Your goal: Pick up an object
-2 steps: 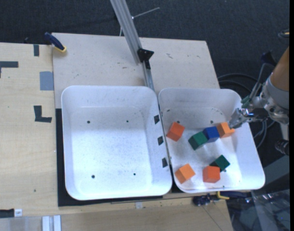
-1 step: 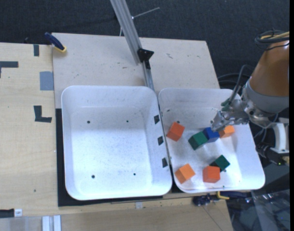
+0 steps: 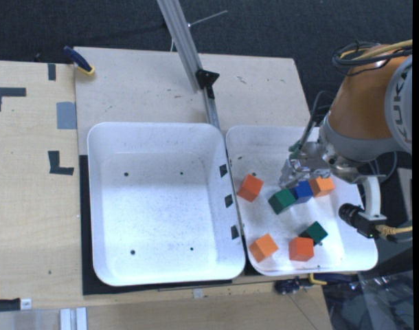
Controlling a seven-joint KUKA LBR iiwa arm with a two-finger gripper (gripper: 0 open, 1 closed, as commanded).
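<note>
fingers (image 3: 292, 172) hard to read, cannot tell their gap; blue cube (image 3: 303, 190) looks light, rigid: grip its flat opposite sides.

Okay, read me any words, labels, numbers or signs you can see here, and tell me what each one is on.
"UK": large pale letters on the arm, cut off at the picture's edge, so the word is incomplete.
The blocks, both bins and the bench carry no readable text; the dark tape pieces on the bench are plain shapes, not letters.
</note>
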